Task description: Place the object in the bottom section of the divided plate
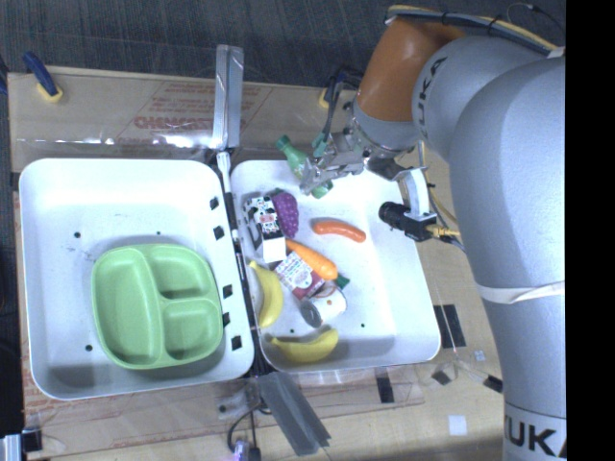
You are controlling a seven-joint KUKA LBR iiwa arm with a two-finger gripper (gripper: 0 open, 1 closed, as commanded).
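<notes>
Green bottle (291, 151) lies at the claw (317, 173); grip state cannot be told. Risk: it slips before reaching the divided plate (154, 305).

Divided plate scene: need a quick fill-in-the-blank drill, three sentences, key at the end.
1. The green divided plate lies in the ____ bin.
2. The two bananas lie in the ____ bin, with the carrot and sausage.
3. The claw hangs over the ____ bin's far end, at a green bottle.

Missing words: left; right; right
</notes>
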